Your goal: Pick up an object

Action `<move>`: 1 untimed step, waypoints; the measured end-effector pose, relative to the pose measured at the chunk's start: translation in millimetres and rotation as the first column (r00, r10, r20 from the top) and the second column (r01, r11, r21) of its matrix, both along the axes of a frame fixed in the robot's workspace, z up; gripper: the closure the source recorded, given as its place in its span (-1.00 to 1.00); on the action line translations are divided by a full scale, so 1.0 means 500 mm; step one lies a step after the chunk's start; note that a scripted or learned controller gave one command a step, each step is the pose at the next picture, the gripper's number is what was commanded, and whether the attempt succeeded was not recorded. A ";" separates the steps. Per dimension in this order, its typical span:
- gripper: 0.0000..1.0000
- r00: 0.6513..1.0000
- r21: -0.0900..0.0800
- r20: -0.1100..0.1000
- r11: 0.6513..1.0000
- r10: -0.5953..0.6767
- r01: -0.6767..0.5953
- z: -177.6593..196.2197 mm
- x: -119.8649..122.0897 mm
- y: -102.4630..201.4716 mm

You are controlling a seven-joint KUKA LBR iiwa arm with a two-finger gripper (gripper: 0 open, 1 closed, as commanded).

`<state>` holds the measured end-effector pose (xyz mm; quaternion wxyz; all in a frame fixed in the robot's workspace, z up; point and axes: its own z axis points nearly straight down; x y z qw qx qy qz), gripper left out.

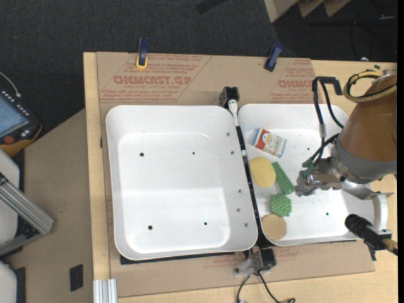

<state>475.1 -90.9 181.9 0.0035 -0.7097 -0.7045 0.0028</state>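
Observation:
The right bin (297, 115) holds several small objects. A white, red and blue packet (270, 142) lies near its back left. Below it sit a yellow rounded piece (262, 172), a green stick-like piece (284, 182), a green knobbly ball (281, 205) and a tan disc (274, 226) at the front left corner. My gripper (308, 183) hangs low over the bin's middle, just right of the green stick, under the orange wrist band (369, 128). Nothing shows between its fingers.
The left bin (126, 131) lies beside the right one, sharing a middle wall. Both rest on a cardboard sheet (164, 74) held by clamps at the back. Cables (325, 106) loop above the wrist. Black fittings sit at the bins' junction, front and back.

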 end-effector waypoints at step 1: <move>1.00 1.000 -0.002 0.015 1.000 0.013 -0.013 0.109 0.096 0.135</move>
